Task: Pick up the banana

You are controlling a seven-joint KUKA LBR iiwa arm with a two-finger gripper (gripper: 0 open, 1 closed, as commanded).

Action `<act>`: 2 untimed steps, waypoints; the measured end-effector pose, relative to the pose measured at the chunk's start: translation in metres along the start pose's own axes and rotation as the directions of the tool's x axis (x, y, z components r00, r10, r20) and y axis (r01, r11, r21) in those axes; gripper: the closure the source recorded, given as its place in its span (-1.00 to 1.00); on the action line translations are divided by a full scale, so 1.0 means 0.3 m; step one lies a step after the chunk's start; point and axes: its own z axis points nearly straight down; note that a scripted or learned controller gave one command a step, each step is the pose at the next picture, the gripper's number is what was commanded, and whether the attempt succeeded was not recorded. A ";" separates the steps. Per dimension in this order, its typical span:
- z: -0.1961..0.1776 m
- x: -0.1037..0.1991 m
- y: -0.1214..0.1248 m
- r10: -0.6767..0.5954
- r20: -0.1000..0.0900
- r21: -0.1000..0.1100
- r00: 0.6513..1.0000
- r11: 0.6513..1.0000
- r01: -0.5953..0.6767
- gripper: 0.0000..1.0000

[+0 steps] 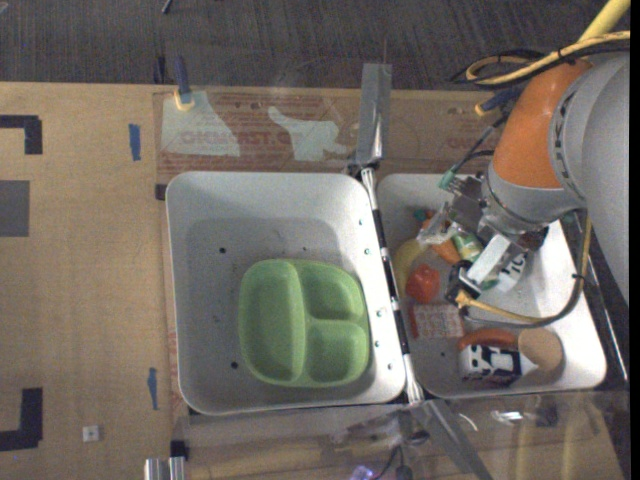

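The green plate (pixel 303 320) is the landmark: smooth matte plastic, a rounded square moulded into three shallow compartments, one long one on its left side and two smaller ones on its right. It lies flat in the left bin (pixel 200 228), a shallow white tray with rounded corners and a dull, lightly scuffed floor. The bin sits on a tabletop (pixel 80 268) of pale brown board with a flat, papery look.

The banana (pixel 408 258) is just to the right of the plate, past the rims where the two bins meet. It is a pale yellow, smooth, curved shape lying against the near wall of the right bin (pixel 550 293). Only part of it shows, since other things crowd it on the side away from the plate.

Touching the banana on that far side is a glossy red-orange rounded thing (pixel 423 283). Below that lies a flat square piece (pixel 437 320) with a fine pinkish pattern. Farther right of the plate are a tan, egg-smooth round thing (pixel 541 348) and a black-and-white thing (pixel 490 360) topped with red.

The arm (pixel 540 138), smooth grey casing with a glossy orange band, reaches in from well right of the plate. Its pincer (pixel 452 230) is down among small colourful things just beyond the banana. Whether the pincer is open or closed, or has hold of anything, cannot be told
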 end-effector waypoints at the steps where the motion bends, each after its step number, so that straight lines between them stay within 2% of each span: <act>1: 0.248 -0.189 -0.127 0.246 0.000 0.002 0.969 0.969 -0.246 -1.00; 2: -0.285 -0.249 -0.174 0.302 0.000 0.001 0.953 0.953 -0.302 -1.00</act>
